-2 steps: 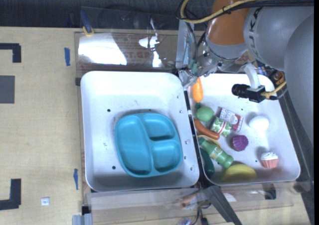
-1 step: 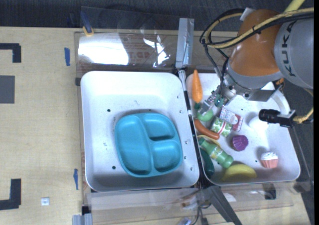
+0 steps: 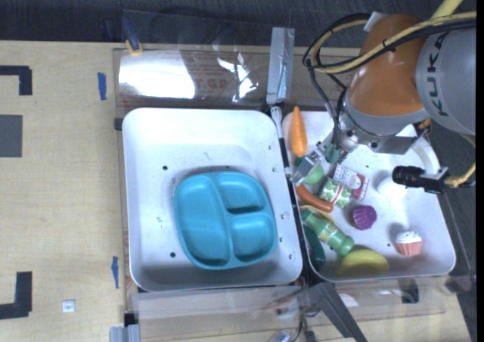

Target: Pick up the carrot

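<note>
1. Gripper (image 3: pixel 327 153): located in the right bin (image 3: pixel 439 257), upper-left area, below the orange wrist band. Whether it is spread or pressed together cannot be told from this view; nothing can be seen held in it.
2. Carrot (image 3: pixel 298 130): lies just up and left of the gripper, at the bin's upper-left corner, long axis roughly vertical in the frame, close against the left wall.
3. Adjacent items: a packet (image 3: pixel 346 181) and a second orange piece (image 3: pixel 312 197) lie just below the gripper. Further down are a green item (image 3: pixel 331 233), a purple item (image 3: pixel 364 216), a yellow item (image 3: pixel 363 260) and a cupcake (image 3: pixel 409 242).
4. Fault, wrong target: the second orange piece resembles the carrot. A descent at the present position would likely land on the clutter, not the carrot.
5. Fault, wall contact: the carrot sits by the bin wall and the divider (image 3: pixel 278 68). A finger placed on the wall side may strike the rim or push the carrot away.
6. Fault, slip: the carrot tapers; a pinch near the tip may squeeze it out.
7. Open room: bare bin floor lies right of the carrot, toward the upper centre of the right bin. Approach from that side appears least obstructed.
8. Left bin (image 3: pixel 144 144): holds a blue tray (image 3: pixel 225 218), well apart from the work.
</note>
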`<act>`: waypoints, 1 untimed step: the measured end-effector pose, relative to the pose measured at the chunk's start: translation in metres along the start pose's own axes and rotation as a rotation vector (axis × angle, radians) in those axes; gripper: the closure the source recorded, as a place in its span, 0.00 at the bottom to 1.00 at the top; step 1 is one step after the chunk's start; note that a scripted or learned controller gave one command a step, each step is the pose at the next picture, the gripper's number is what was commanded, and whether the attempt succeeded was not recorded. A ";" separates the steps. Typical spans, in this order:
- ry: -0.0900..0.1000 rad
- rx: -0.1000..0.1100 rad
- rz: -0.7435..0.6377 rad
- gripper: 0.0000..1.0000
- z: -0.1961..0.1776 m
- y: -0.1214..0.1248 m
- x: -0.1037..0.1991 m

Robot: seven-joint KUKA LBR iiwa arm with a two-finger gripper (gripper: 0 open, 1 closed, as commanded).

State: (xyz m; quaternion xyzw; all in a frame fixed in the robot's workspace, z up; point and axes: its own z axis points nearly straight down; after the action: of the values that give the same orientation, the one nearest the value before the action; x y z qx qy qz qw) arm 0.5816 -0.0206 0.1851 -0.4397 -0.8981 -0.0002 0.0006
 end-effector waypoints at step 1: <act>-0.005 -0.004 -0.059 0.00 0.000 0.032 -0.039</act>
State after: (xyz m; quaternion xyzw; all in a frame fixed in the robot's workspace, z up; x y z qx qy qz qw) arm 0.6307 -0.0318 0.1853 -0.4128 -0.9108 -0.0009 -0.0026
